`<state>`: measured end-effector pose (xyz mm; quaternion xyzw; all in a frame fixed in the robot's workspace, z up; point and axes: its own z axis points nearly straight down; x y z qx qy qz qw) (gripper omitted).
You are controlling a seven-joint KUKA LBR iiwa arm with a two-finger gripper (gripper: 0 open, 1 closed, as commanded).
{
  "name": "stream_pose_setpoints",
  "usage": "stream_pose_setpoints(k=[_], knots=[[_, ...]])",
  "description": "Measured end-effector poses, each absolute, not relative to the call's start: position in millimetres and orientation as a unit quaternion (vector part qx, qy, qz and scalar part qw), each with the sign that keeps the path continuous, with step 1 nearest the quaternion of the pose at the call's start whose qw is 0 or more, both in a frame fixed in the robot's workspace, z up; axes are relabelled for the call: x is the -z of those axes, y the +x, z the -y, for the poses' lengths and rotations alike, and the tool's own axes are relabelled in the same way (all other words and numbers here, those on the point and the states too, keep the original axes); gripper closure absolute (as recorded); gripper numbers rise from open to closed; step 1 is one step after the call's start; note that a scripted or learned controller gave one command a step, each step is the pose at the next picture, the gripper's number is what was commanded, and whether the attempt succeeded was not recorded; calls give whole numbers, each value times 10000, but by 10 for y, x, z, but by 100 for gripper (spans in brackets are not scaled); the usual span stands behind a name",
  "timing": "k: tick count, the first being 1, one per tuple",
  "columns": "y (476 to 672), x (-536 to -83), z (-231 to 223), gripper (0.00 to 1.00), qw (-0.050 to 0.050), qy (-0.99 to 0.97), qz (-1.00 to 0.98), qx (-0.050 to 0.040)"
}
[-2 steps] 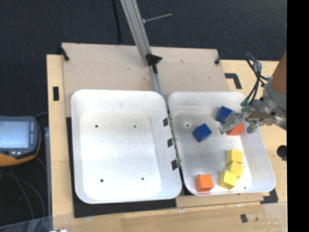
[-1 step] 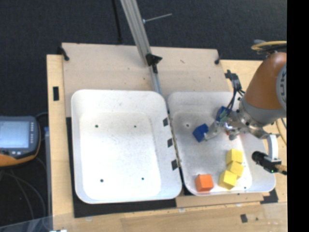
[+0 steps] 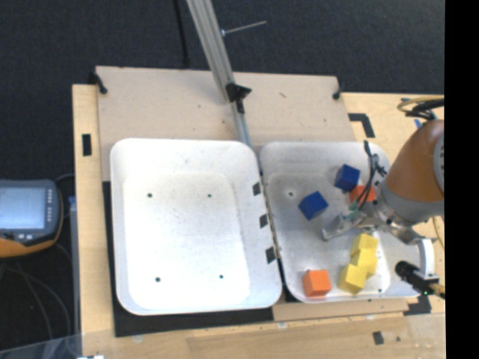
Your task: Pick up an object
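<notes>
The right bin (image 3: 288, 172) holds two blue cubes (image 3: 313, 204) (image 3: 347, 177), an orange cube (image 3: 316, 282) near the front, a yellow block (image 3: 360, 262) of stacked pieces and a small red-orange piece (image 3: 364, 194) beside the arm. My gripper (image 3: 338, 229) reaches in from the right, low over the bin floor, just left of the yellow block and below the nearer blue cube. I see no object between its fingers. The orange wrist band (image 3: 415, 170) covers the bin's right side.
The left bin (image 3: 187, 223) sits beside the right one. A slanted metal rail (image 3: 213, 43) runs from the top down to the gap between the bins. A small screen device (image 3: 26, 212) lies off the bench at the left.
</notes>
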<state>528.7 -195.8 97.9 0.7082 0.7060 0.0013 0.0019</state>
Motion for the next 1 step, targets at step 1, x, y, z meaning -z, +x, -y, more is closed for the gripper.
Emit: stream_pose_setpoints(k=[1], knots=[[5302, -1102, 1962, 100, 48, 7097, -7045, -19]])
